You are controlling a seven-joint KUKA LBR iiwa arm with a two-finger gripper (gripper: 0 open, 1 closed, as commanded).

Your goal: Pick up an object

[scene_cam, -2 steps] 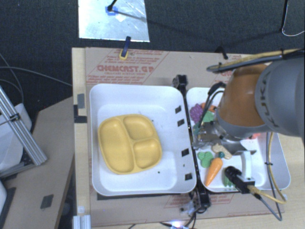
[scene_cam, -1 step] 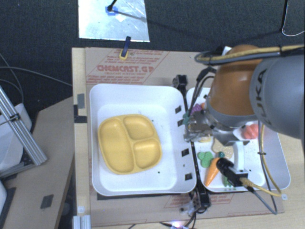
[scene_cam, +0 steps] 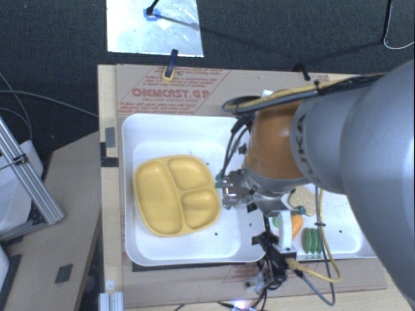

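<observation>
A yellow divided plate (scene_cam: pixel 175 194) lies flat in the left white bin (scene_cam: pixel 149 138). My gripper (scene_cam: pixel 228 193) hangs low at the plate's right edge, under the orange wrist band (scene_cam: pixel 275 144). It looks close to or touching the plate's rim; I cannot tell which. In the right bin (scene_cam: pixel 347 238) lie an orange carrot-like piece (scene_cam: pixel 296 225), a green ribbed piece (scene_cam: pixel 312 240) and a beige piece (scene_cam: pixel 305 201), all partly covered by the arm.
The grey arm (scene_cam: pixel 356 135) covers most of the right bin. Cables (scene_cam: pixel 311 274) hang off the wrist over the bench's front edge. Brown cardboard (scene_cam: pixel 188 89) lies under the bins. A metal frame (scene_cam: pixel 26 180) stands at the left.
</observation>
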